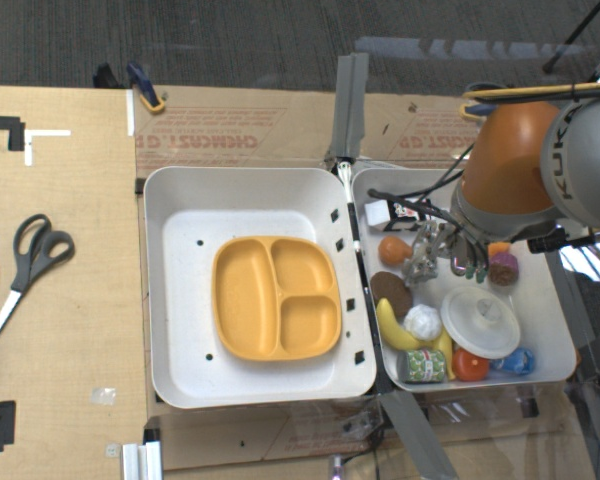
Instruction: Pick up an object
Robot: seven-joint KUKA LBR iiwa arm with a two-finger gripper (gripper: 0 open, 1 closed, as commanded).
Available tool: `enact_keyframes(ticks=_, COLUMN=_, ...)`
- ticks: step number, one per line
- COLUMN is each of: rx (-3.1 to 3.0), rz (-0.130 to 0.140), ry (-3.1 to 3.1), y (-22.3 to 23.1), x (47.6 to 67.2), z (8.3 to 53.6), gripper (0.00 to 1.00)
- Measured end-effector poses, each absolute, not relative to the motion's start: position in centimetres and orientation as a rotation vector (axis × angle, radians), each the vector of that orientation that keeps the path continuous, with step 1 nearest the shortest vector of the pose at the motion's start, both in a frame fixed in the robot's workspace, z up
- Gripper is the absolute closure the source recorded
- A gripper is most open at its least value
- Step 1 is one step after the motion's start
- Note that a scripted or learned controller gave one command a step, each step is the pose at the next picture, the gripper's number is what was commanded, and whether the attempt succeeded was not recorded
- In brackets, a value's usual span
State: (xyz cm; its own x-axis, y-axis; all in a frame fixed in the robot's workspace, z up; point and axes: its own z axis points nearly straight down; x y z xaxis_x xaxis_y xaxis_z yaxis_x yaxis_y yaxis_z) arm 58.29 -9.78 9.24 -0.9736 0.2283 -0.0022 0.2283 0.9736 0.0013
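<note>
A: Item one, far left of the counter (60,368) — scissors (25,263), black-handled, lying flat, well apart from both bins.

B: Risk there?

A: None that I can judge; they are outside the working area. Item two — left bin (165,368), white, shallow, holding one yellow divided plate (277,297), three compartments, nothing in them. Also no hazard, unless a dropped object bounces across the shared wall.

B: And the right bin?

A: Item three — right bin (560,363), crowded. From its left side: an orange ball (393,250), a brown rounded piece (391,290), a banana (393,328), a crumpled white wad (421,321), a green can (423,366), a red piece (469,366), a white round lid (481,322), a blue piece (517,361), and a purple-and-yellow toy (502,266) near the back.

B: Where is the arm?

A: Item four — gripper (442,253), hanging over the rear middle of the right bin, between the orange ball and the purple-and-yellow toy. Jaws state: cannot tell; the wrist and cables hide the tips. Nothing is visibly held.

B: So what could go wrong?

A: No single target stands clear. The things lie touching or just beside one another, so the jaws could come down astride two things, or on the lid's smooth dome, and slip. The ball may roll away when nudged. The loose cables by the wrist might snag on the bin wall.
</note>
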Motion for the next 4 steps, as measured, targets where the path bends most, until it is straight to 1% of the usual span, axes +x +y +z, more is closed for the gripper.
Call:
enact_keyframes(ticks=1, rx=0.471, rz=-0.001, ry=3.101, y=-17.5, x=60.4, z=16.7, gripper=1.0)
enact_keyframes(ticks=2, rx=0.89, rz=0.0, ry=3.012, y=-12.5, x=54.5, z=9.2, gripper=1.0)
enact_keyframes(ticks=3, rx=2.147, rz=-0.003, ry=2.291, y=-18.6, x=60.7, z=19.7, gripper=1.0)
enact_keyframes(ticks=4, rx=2.029, rz=0.002, ry=2.406, y=-19.5, x=55.3, z=9.7, gripper=1.0)
